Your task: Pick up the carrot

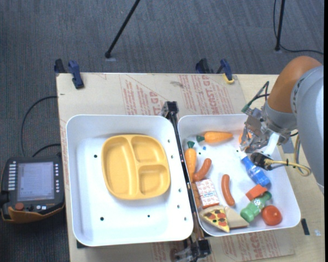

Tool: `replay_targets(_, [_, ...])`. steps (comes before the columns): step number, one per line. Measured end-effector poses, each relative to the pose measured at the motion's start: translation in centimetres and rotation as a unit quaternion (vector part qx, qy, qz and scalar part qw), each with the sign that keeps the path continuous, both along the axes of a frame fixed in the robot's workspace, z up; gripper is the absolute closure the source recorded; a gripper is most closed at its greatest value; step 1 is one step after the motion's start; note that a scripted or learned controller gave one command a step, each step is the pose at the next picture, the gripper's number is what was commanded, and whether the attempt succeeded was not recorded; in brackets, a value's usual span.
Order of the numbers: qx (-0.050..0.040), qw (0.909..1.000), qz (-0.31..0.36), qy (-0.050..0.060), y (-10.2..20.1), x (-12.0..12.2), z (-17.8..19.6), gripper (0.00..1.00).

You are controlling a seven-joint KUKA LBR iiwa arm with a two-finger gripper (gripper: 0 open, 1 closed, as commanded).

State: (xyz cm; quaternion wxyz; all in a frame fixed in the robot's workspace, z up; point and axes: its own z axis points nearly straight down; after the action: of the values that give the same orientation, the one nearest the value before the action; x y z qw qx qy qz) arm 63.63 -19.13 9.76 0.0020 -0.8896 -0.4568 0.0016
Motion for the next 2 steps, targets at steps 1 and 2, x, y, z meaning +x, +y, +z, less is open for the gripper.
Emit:
replay_targets(1, [0.0002, 1.0, 0.0, 0.0, 0.1, 0.0, 0.0, 0.0])
replay_targets(2, [0.0003, 1.0, 0.002, 0.001, 0.0, 0.0, 1.0, 1.0])
